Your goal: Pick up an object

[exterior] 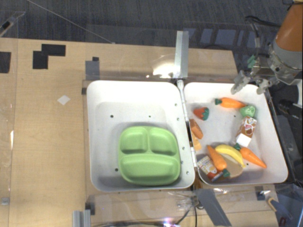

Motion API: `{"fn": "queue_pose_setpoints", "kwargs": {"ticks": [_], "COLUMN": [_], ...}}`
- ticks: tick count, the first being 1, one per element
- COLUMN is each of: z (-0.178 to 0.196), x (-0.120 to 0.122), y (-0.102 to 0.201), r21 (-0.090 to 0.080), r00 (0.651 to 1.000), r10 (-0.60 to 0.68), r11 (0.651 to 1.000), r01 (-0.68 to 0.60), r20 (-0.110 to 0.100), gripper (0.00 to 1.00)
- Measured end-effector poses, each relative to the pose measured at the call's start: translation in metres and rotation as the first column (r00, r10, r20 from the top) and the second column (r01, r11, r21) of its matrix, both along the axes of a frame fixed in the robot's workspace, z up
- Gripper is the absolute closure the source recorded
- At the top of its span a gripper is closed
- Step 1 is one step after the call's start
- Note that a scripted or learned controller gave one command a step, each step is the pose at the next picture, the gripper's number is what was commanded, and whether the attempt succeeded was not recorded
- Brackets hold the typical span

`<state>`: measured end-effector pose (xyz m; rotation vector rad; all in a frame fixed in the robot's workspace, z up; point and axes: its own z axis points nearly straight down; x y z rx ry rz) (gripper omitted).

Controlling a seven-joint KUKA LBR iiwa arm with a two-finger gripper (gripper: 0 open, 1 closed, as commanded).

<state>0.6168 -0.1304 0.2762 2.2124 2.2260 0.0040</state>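
My gripper (250, 83) hangs above the back right corner of the right bin (279, 150), its two fingers spread apart with nothing between them. Just below it lie an orange carrot (230, 103) and a green piece of toy food (247, 110). Further in are a strawberry (201, 113), a small brown bottle (246, 129), a banana (229, 153), two more carrots (252, 158) (217, 157) and a small packet (207, 166).
The left bin (102, 103) holds a green divided tray (149, 155). An orange piece (196, 129) lies against the divider wall between the bins. A metal post (182, 53) stands behind the bins. The arm fills the upper right.
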Motion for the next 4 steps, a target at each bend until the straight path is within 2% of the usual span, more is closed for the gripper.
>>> {"fn": "queue_pose_setpoints", "kwargs": {"ticks": [1, 2, 3, 4], "z": [-0.152, -0.183, -0.187, -0.178], "x": [0.005, 0.052, 0.052, 0.051], "y": [0.007, -0.018, 0.046, 0.047], "r21": [0.001, 0.008, 0.0, 0.001], "r00": [0.992, 0.995, 0.985, 0.986], "r10": [-0.123, -0.096, -0.172, -0.168], "r11": [0.992, 0.995, 0.985, 0.986], "r01": [0.123, 0.096, 0.172, 0.168], "r20": [-0.002, -0.017, -0.006, -0.015], "gripper": [0.0, 0.0, 0.0, 1.0]}}
